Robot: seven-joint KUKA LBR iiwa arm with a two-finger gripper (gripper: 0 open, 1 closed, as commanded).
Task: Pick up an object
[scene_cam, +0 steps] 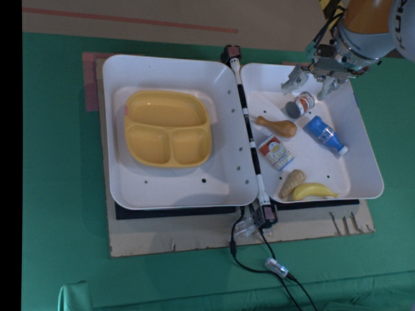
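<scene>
Orange-banded and grey, the arm is seen reaching in over the far edge of the right bin, and the gripper is held spread open, nothing between its fingers. Directly beneath it, near the far edge, a small can lies on its side. A blue bottle is placed just beside the can, a chicken drumstick nearer the divider, a small carton at mid-bin, a banana and a potato-like piece along the near edge. A yellow divided plate rests in the left bin. The approach step appears to be in hand; a straight descent around the can and a closing are called for next.
</scene>
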